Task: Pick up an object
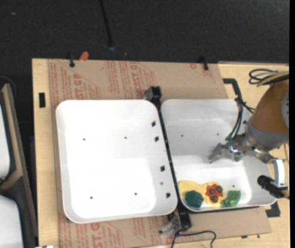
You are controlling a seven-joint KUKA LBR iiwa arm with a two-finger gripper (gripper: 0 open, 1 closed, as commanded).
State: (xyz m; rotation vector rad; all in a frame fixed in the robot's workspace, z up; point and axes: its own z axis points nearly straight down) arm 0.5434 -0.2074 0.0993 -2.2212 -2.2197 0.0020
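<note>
Several small objects lie along the front wall of the right bin (199,119): a dark teal lump (193,198), a red piece (214,191), a green piece (232,198) and a yellow piece (189,184) under and behind them. My gripper (225,155) hangs over the middle of this bin, above and behind the objects and apart from them. Its two grey fingers (214,156) are spread and open, with nothing between them. The orange band and grey wrist (269,119) reach in from the right.
The left bin (111,159) sits beside the right one, with a row of black clips (160,138) along the shared divider. Both rest on a cardboard sheet (111,79) on the bench. Cables (264,76) lie at the back right.
</note>
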